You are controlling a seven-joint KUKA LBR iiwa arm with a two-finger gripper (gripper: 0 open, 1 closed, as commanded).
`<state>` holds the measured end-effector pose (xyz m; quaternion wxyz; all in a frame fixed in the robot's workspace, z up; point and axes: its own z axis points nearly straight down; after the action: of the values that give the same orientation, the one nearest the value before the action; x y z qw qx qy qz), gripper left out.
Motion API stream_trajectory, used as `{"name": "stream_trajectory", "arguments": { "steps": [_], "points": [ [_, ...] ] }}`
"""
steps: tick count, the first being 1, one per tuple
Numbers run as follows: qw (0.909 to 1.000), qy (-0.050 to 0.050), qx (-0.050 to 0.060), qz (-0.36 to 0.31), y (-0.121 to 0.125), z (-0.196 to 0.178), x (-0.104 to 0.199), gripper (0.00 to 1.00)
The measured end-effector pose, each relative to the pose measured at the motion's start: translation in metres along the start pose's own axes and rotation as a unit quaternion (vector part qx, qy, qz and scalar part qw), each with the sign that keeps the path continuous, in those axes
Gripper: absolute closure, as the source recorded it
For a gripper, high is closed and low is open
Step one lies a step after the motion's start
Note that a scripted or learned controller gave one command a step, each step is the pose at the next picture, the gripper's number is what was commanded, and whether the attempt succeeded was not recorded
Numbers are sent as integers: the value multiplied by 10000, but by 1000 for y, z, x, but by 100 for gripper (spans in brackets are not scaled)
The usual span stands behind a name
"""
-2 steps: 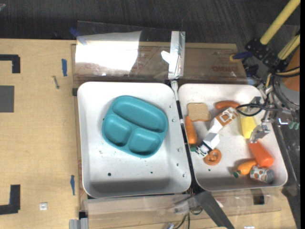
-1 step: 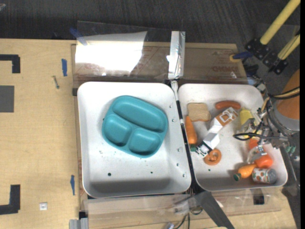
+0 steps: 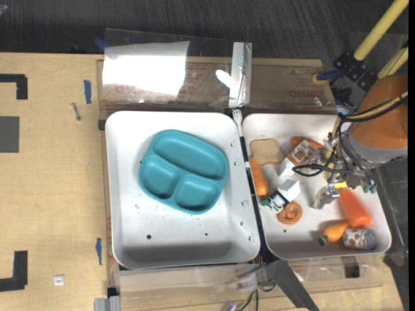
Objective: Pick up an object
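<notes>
Reaches in from the right with the grey arm, orange band above the wrist, and hangs the gripper low over the right bin, among a tangle of black cables. Cannot tell how wide the gripper stands, nor whether anything sits in it: too small and cluttered there.

Just beside the gripper, toward the near right corner: an orange bottle, lying tilted. Below that, against the near wall, a small printed can on its side, touching a short orange piece.

Nearer the bin's left side: a tan bread slice, an orange carrot-like stick along the left wall, an orange ring, and some white scraps between them. At the far side, an orange-and-white item.

In the left bin, well apart from the gripper: a teal divided plate, lying flat
</notes>
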<state>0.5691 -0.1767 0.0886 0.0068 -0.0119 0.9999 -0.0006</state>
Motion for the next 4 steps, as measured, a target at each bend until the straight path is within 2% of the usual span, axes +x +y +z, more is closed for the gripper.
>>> {"name": "stream_trajectory", "arguments": {
  "steps": [1, 2, 3, 4],
  "points": [
    [9995, 240, 39, 210, 18, -2, -62, 0],
    [10000, 14, 16, 69, -15, -1, -17, 0],
    [9991, -1, 10, -431, -48, 0, -12, 0],
    [9988, -35, 20, -479, -45, -3, 78, 0]
  ]
}}
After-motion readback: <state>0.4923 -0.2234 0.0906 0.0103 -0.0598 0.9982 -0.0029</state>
